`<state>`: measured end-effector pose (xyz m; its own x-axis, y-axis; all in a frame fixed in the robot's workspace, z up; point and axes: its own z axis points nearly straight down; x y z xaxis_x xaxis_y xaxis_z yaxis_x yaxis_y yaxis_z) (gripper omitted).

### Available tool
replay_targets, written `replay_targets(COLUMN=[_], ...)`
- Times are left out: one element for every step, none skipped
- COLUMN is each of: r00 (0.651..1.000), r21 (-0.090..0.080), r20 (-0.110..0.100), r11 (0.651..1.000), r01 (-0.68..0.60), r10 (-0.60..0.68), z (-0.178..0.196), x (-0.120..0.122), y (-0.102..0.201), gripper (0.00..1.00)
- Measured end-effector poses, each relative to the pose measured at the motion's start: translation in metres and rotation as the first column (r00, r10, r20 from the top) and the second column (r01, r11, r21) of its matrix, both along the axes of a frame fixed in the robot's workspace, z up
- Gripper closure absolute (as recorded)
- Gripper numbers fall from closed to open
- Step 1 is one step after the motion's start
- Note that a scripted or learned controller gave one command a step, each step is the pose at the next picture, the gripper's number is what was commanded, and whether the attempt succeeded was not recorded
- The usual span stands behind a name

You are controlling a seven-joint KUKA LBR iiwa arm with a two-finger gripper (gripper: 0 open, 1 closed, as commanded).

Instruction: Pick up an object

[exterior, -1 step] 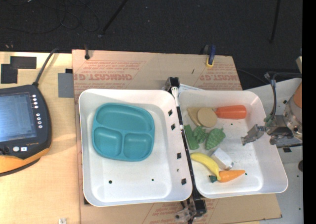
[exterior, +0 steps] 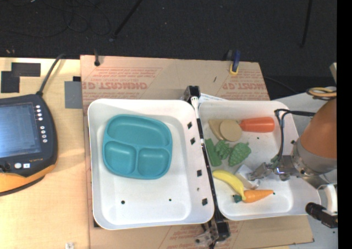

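Observation:
My gripper (exterior: pixel 263 170) hangs low in the right bin (exterior: pixel 286 207), open, with nothing between its fingers. It is just right of the yellow banana (exterior: pixel 230 181) and just above the small orange carrot (exterior: pixel 257 194). Green leafy pieces (exterior: pixel 227 153) lie to its upper left. Further back are a tan round disc (exterior: pixel 230 130) and an orange-red cylinder (exterior: pixel 257 125). The arm's orange band (exterior: pixel 324 135) comes in from the right.
The left bin (exterior: pixel 110 198) holds a teal divided plate (exterior: pixel 138 147). A black divider (exterior: pixel 201 160) runs between the bins. A black cable (exterior: pixel 281 132) loops along the right bin's far side. A tablet (exterior: pixel 22 135) lies at the far left.

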<state>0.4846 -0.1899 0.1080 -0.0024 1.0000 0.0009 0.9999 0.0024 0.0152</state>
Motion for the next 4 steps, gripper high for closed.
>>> replay_targets(r00=[1.000,1.000,1.000,1.000], r21=[-0.019,0.010,-0.008,0.003], r20=[0.022,-0.011,0.002,-0.005], r11=[1.000,1.000,1.000,1.000], r01=[0.009,-0.002,0.002,0.000], r10=[-0.008,0.002,-0.002,0.000], z=[-0.008,-0.010,-0.009,-0.008], x=[0.004,0.030,0.082,0.124], y=[0.085,0.065,0.100,0.045], gripper=[0.00,0.00,0.00,0.00])
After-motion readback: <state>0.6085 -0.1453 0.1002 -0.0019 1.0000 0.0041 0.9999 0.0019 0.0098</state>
